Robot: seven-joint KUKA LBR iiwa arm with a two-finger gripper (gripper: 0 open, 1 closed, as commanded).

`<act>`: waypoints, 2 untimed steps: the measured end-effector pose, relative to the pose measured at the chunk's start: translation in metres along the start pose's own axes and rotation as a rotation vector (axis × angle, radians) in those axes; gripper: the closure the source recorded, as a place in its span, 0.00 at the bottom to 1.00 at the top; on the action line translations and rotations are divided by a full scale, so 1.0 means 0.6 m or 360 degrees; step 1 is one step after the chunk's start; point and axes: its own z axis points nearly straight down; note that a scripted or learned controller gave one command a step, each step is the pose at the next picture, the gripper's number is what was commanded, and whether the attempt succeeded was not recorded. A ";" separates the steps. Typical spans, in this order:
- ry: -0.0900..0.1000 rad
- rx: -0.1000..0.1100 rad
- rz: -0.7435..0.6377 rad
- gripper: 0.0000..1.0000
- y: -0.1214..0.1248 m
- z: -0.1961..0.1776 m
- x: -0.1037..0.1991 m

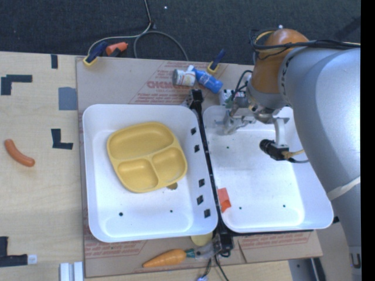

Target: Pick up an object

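End effector (227, 120) seen low at far end of right bin (263, 215); finger state can't be told. Yellow plate (146, 156) in left bin to be approached w/ rim centred.

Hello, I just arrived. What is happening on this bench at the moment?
A grey robot arm with an orange band reaches in from the right, and its tool is low over the far-left corner of the right bin. Nothing can be seen held in it. The left bin holds a yellow divided plate. A toy carrot lies in front of the bins and a toy sausage lies far left on the bench.
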 end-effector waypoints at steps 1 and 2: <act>0.0011 -0.0003 -0.0008 1.00 -0.097 -0.158 0.147; 0.0005 0.0007 0.0002 0.00 -0.096 -0.147 0.137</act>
